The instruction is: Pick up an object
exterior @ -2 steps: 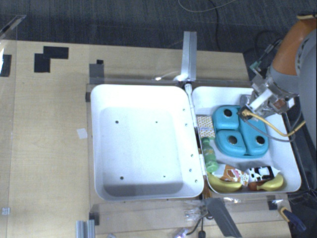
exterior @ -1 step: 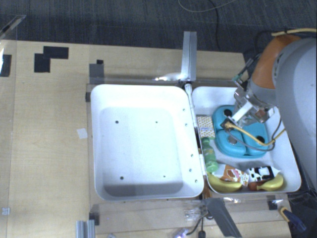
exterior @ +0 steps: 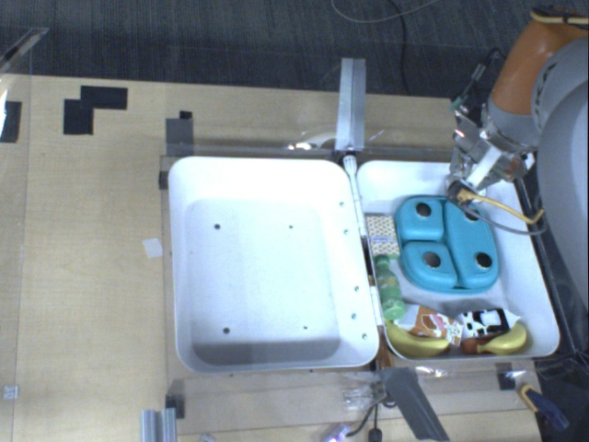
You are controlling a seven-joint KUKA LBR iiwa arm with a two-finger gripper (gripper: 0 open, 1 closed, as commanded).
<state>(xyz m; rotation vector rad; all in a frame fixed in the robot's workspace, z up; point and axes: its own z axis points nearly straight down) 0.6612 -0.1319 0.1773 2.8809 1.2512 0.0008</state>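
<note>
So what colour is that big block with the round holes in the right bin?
Turquoise blue: the block shows plainly in the camera view, lying in the right bin.

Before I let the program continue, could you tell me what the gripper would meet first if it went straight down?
Most likely the blue four-cup tray: the gripper hangs over its far right corner, though depth is hard to judge.

1. Illumination is even and moderately bright; the two white bins, left bin (exterior: 262, 261) and right bin (exterior: 543, 325), are the brightest surfaces, close to overexposure.
2. A soft grey shadow lies along the near inner wall of the left bin, with fainter shading on its left wall.
3. The dark floor (exterior: 184, 7) at the far side appears dim and grainy.
4. The bench (exterior: 83, 247) shows no glare.
5. Overall sharpness is modest; small items at the near right appear slightly blurred.
</note>
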